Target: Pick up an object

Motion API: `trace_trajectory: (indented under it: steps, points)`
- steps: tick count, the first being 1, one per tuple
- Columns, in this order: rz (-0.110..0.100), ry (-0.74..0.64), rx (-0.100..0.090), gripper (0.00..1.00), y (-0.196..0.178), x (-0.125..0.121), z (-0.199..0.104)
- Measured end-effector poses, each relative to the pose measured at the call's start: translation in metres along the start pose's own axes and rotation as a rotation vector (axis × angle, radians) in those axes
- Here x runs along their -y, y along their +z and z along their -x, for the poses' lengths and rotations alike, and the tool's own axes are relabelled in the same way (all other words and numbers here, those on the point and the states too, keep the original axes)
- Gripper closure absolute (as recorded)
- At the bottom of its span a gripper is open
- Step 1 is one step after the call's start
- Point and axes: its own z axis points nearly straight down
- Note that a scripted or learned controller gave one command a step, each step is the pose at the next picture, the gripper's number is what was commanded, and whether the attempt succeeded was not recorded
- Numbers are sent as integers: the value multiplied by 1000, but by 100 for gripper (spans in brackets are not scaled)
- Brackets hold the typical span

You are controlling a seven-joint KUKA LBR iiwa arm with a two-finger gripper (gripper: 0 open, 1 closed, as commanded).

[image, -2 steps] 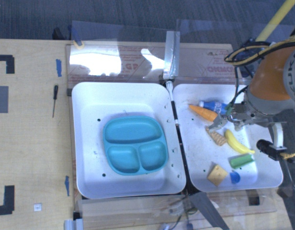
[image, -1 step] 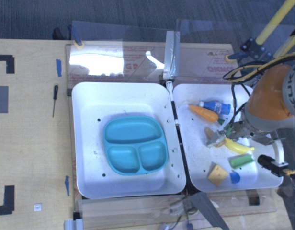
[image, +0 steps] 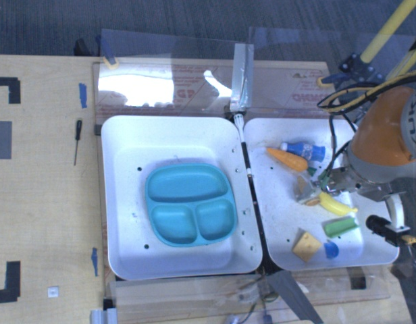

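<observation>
Spanning the whole view, the wooden bench (image: 46, 201) carries the two white bins side by side, the left bin (image: 120, 147) and the right bin (image: 275, 228), their inner walls touching along the middle. The grey arm (image: 390, 130) with its orange band comes in from the right and hangs over the right bin's right half. A teal divided tray (image: 190, 203) lies flat in the middle of the left bin. All the loose things that could be picked lie in the right bin. The gripper (image: 325, 183) sits low among them, just above a yellow banana-shaped piece (image: 338, 206) and just right of a greyish piece (image: 305, 194); whether it is apart, together or clamped on anything cannot be told, as the wrist and cables cover it. An orange carrot (image: 288, 158) lies towards the bin's upper left, touching a blue and white tube (image: 304, 150) beside it. Below the yellow piece comes a green piece (image: 341, 227), then a tan wedge (image: 306, 245) near the bin's front wall, with a small blue piece (image: 331, 250) just beside the wedge. A thin dark screwdriver (image: 77, 139) lies on the bench, left of the left bin.
</observation>
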Motion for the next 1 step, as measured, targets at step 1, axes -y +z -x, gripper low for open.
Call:
trace_trajectory:
  steps: [1]
  points:
    - [-1,107,-3,100,-90,-39,-56]
